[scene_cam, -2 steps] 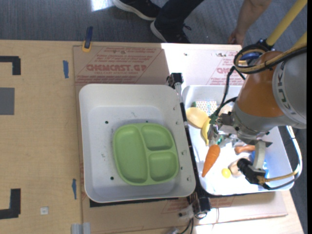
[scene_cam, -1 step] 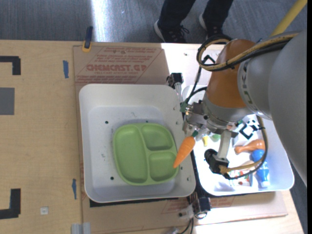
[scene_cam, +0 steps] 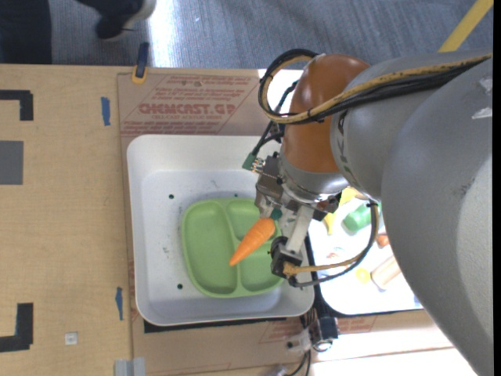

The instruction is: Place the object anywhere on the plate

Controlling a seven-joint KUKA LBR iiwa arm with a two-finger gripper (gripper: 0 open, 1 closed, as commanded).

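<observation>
A green plate (scene_cam: 207, 245) with divided compartments lies in the left white bin (scene_cam: 153, 210). An orange carrot (scene_cam: 250, 243) sits tilted over the plate's right half, its thin tip pointing down-left across the divider. Its thick end is right at my gripper (scene_cam: 274, 232). The gripper hangs over the plate's right edge under the orange wrist band (scene_cam: 321, 124), and the wrist hides how it meets the carrot. I cannot tell whether the carrot rests on the plate or hangs just above it.
The right bin (scene_cam: 352, 292) holds a green object (scene_cam: 357, 218), a yellow piece (scene_cam: 335, 208) and a pale wooden piece (scene_cam: 383, 271), partly hidden under the arm. Cables (scene_cam: 337, 266) loop beside the gripper. Cardboard (scene_cam: 188, 104) lies behind the left bin.
</observation>
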